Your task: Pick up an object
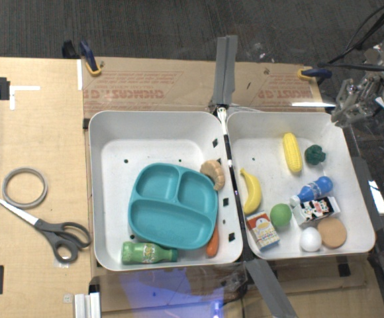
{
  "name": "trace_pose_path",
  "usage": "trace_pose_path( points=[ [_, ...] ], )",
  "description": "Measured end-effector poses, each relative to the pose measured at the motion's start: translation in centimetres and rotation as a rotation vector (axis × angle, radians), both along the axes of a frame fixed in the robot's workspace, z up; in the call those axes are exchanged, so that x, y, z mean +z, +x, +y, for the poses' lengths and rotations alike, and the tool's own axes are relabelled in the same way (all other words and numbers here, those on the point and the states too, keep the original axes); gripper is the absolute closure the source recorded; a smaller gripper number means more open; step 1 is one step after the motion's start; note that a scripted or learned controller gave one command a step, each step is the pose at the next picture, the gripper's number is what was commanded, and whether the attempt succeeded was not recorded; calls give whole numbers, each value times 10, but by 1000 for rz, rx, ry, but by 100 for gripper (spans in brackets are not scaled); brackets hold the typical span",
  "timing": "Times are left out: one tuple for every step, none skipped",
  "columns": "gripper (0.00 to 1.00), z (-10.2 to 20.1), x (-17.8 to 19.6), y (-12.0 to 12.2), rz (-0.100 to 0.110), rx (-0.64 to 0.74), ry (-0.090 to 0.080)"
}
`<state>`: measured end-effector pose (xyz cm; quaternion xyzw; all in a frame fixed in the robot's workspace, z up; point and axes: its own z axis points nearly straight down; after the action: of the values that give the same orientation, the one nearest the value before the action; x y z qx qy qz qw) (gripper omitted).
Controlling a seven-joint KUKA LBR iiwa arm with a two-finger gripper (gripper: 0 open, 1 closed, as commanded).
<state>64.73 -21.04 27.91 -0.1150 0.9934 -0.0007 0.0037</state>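
Nothing is held — the gripper [359,103] waits beyond the right bin [357,171], jaws' state untellable; crowded toys there could be nudged, not gripped.

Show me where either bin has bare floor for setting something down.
Left bin: bare strip along the far wall, beyond the teal tray. Right bin: open floor between the banana and corn, reaching the far-left corner. Its near-right corner is crowded around the egg.
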Motion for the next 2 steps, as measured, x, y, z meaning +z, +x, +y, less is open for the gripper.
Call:
trace_pose_path(
  points=[
    [100,0,10,1,-6,-2,1],
    [100,0,20,3,-13,-4,1]
  ],
)
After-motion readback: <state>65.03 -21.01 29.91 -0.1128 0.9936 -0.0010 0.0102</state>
